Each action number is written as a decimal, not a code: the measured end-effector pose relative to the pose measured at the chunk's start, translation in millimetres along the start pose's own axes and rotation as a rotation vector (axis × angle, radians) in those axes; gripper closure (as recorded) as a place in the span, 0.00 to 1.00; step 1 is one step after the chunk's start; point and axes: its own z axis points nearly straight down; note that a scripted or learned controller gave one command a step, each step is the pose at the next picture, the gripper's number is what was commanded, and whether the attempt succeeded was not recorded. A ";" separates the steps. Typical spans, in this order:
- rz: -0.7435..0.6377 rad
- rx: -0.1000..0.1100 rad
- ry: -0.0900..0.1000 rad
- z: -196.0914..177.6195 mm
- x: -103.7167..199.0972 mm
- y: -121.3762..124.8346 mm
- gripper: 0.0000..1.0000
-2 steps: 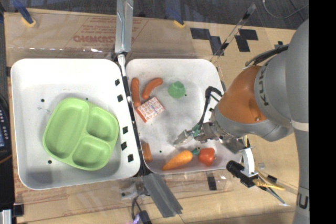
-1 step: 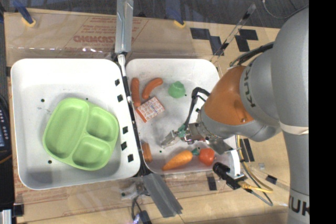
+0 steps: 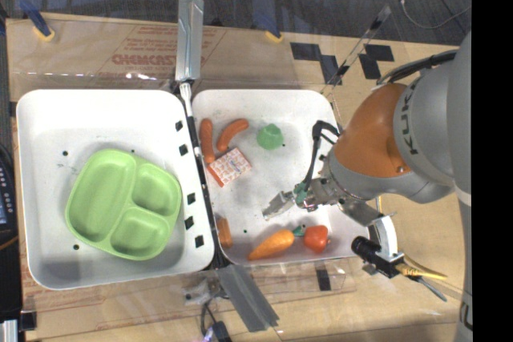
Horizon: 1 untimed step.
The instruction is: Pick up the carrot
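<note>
Carrot (image 3: 271, 244) is lying nearest me, along the near wall of the right bin (image 3: 240, 102), pointed tip toward the left, blunt end just beside a red tomato-like toy (image 3: 317, 237). It is looking like a light, hard plastic toy, smooth and likely slippery, tapering, so I am judging the thick middle the best place to grip, across its width. Gripper (image 3: 276, 207) is hovering just above and slightly far of the carrot, holding nothing; whether it is spread or closed I cannot tell from this angle. Two sausages (image 3: 220, 136), a green pepper-like piece (image 3: 271, 137) and a small red-and-white box (image 3: 230, 167) are sitting toward the far side; the box print is too small to read. Left bin (image 3: 40, 124) is carrying a green divided plate (image 3: 123, 204). Letters "KUK" are showing on the arm (image 3: 417, 132), and faded red print on the cardboard beyond the bins is reading roughly "CHEMCAS".
</note>
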 end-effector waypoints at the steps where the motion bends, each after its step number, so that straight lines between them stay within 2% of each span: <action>1: -0.131 -0.001 0.001 49.3 -1.5 -0.4 0.00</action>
